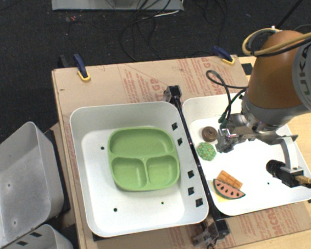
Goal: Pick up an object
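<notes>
The claw (224,139) hangs low over the right bin (246,203); I cannot tell its state. Just left of it lie a brown disc (209,133) and, nearer, a green ball (206,151). A melon slice (228,189) and carrot (229,178) lie nearer still. The left bin (99,221) holds a green tray (143,158).

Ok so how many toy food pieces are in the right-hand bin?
4: a brown donut by the gripper, a green leafy piece below it, an orange piece, and a watermelon slice touching it. The arm may hide more.
</notes>
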Controlling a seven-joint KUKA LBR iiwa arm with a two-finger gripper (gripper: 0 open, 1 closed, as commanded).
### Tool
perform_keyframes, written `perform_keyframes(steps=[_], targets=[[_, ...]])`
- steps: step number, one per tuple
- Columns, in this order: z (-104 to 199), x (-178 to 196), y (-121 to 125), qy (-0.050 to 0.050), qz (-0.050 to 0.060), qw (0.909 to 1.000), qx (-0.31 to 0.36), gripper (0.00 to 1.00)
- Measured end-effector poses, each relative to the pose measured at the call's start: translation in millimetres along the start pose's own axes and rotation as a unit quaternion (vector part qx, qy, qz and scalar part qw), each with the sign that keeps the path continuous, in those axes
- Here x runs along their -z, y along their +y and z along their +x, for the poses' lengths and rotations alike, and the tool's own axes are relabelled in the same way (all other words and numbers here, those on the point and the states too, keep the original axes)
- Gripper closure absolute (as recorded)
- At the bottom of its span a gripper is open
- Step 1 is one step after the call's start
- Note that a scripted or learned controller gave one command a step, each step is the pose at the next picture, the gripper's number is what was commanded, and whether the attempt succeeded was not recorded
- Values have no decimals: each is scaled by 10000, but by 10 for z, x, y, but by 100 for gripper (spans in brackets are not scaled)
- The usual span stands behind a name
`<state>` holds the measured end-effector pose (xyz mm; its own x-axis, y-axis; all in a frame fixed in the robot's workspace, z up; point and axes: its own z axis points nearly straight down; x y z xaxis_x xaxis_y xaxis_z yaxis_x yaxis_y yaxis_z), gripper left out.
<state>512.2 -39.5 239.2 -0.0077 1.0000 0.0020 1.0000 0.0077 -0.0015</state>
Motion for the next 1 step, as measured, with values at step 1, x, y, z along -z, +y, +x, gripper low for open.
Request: perform_keyframes(steps=[1], targets=[[530, 4, 131, -2, -13, 10000, 6, 100]])
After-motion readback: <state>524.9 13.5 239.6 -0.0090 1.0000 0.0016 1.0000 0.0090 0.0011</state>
